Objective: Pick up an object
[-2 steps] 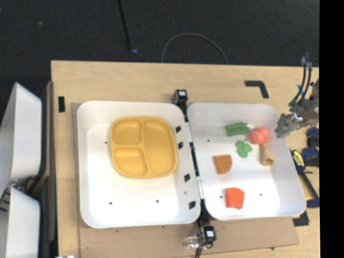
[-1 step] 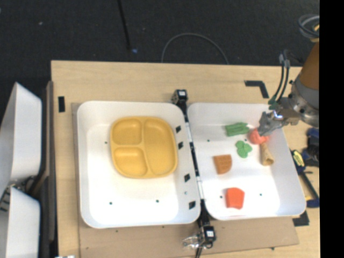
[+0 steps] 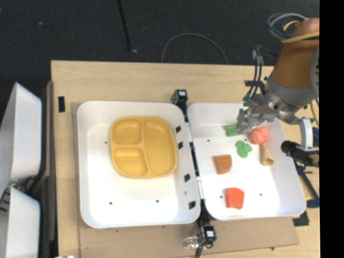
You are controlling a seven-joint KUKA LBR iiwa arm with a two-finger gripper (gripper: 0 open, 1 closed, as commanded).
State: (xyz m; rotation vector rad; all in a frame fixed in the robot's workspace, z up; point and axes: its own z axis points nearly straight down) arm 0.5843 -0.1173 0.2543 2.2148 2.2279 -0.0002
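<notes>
Dark floor behind, with a thin cable (image 3: pixel 194 41) looping just past the far edge of a wooden bench (image 3: pixel 134 79). On the bench, two white bins side by side. Left bin (image 3: pixel 91 198) carrying a yellow tray (image 3: pixel 144 146) with three compartments, lying flat near the bin's middle. Right bin (image 3: pixel 279 198) strewn with small pieces: green block (image 3: pixel 231 129) at the far side, just beside the gripper; pink lump (image 3: pixel 259 135) right of that, close under the wrist; green knobbly piece (image 3: pixel 243 149) a little nearer the camera; tan stick (image 3: pixel 266 154) to its right, lying roughly lengthwise toward the camera; brown cube (image 3: pixel 222 163) near the bin's middle; orange block (image 3: pixel 234 198) nearest the front wall, well apart from the rest. Grey arm (image 3: pixel 293 63) with orange band reaching in from the right, wrist low over the far right part of the right bin. Gripper (image 3: pixel 248 121) down among the green block and pink lump, between the two. Cannot tell whether released, clenched or grasping anything; no piece clearly seen in its grasp. White boxes (image 3: pixel 24 138) standing off the bench at left.
</notes>
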